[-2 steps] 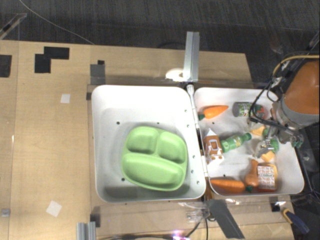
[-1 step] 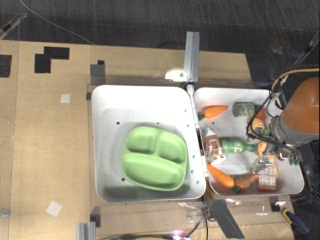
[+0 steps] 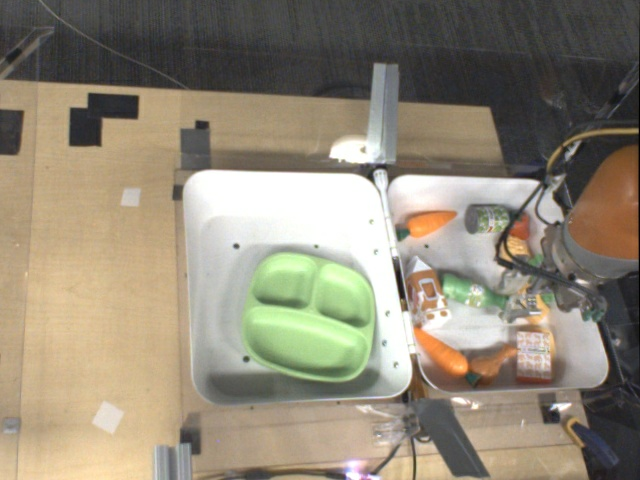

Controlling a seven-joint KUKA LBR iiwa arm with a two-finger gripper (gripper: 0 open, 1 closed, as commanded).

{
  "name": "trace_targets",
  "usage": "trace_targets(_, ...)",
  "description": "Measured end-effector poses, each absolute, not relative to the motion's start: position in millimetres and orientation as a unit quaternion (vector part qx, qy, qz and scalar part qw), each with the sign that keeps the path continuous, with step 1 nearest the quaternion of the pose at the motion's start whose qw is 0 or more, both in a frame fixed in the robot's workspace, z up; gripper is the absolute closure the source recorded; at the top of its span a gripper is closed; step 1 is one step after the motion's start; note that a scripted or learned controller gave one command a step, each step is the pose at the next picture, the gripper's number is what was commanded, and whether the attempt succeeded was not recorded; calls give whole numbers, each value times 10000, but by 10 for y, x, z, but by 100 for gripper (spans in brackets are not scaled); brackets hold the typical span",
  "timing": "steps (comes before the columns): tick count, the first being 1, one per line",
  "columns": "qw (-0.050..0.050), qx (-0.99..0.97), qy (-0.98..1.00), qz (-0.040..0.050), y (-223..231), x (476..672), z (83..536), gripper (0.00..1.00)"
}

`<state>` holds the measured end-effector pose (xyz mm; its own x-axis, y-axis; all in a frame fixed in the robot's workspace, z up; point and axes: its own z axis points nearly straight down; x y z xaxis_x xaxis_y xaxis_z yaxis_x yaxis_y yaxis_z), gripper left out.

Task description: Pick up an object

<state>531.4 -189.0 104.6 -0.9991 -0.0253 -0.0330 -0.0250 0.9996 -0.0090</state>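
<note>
Two shallow white bins sit side by side on the pale wooden bench (image 3: 90,298). The left white bin (image 3: 215,218) holds a light green plastic tray with three compartments (image 3: 309,316), lying flat towards the bin's near right part. The right white bin (image 3: 590,363) is crowded with small items: an orange toy carrot (image 3: 430,223) near the far left corner, a small green-and-white can lying on its side (image 3: 489,218) just to its right, a green plastic bottle lying flat (image 3: 470,291) across the middle, a small brown-and-white printed carton (image 3: 426,300) against the dividing wall, a second orange toy carrot (image 3: 442,351) slanting along the near left, a brownish orange piece (image 3: 492,363) beside it, and a small orange-and-white printed box (image 3: 533,356) near the front right. The grey arm with its orange band (image 3: 610,213) comes in from the right over this bin, with dark cables looping around the wrist. The gripper (image 3: 528,303) hangs low over the bin's right half — close by the bottle's end and just above the printed box — but whether it is spread or pressed together cannot be told, and no item can be seen held in it.
</note>
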Motion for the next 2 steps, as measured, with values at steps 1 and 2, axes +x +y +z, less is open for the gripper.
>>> trace_targets(1,107,242,9996,-4,-1125,5509,2555,100)
trace_targets(2,55,23,10000,-5,-1271,6202,2661,100)
